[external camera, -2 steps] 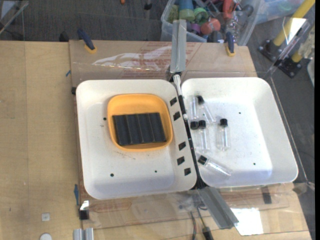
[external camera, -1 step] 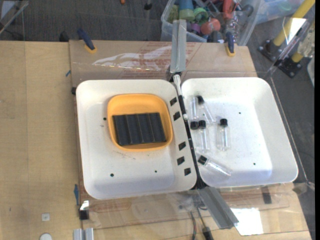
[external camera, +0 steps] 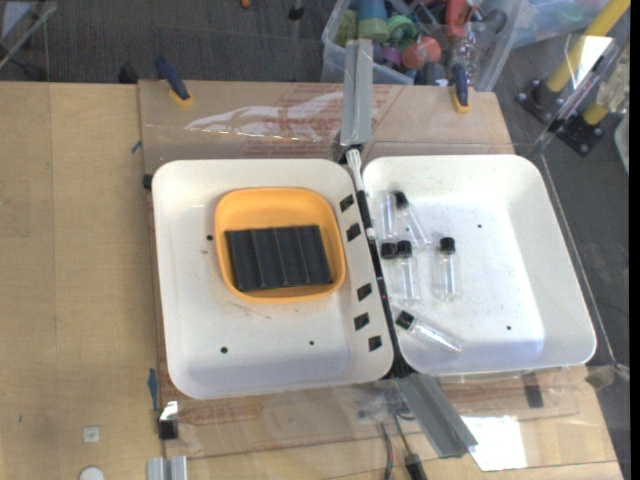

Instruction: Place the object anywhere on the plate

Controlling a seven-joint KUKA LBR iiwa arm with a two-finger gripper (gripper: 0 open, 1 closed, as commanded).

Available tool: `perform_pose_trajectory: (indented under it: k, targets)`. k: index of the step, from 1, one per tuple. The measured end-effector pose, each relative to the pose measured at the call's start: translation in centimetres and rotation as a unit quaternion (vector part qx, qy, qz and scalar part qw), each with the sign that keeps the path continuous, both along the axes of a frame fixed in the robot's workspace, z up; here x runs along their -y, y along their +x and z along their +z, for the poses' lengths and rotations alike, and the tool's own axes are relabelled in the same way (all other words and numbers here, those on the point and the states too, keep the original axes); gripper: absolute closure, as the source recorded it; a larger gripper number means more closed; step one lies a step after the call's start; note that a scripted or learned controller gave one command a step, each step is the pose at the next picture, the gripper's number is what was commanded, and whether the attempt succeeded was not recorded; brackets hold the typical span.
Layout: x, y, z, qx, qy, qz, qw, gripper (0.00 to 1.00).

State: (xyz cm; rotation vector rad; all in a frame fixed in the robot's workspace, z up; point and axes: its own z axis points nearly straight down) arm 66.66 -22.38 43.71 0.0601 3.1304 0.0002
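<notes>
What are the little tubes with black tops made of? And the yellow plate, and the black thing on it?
The tubes look like clear glass or plastic: the white bin shows through them, and their caps look like black plastic. The yellow plate seems smooth, matte plastic, evenly coloured with rounded edges. The black ridged block on it looks like dull rubber or foam; I can't tell which.

The clear vials in the right bin are nearly transparent against the white floor; apart from their black caps their outlines are faint, so the exact count and whether neighbouring ones touch cannot be told. The dark ribbed slab covers the middle of the orange plate, hiding the plate's floor beneath it. The clear tub of coloured parts behind the bench is cut off by the top edge, its contents too jumbled to identify.
</notes>
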Motion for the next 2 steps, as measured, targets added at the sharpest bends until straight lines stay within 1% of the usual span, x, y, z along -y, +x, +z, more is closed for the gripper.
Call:
perform_pose_trajectory:
  k: [1,2]
  targets:
    - [-0.33,0.00,0.02,-0.001,-0.0010,0.126,0.9920,1.00]
    - [-0.45,0.23,0.01,0.000,-0.0022,0.202,0.9795,1.00]
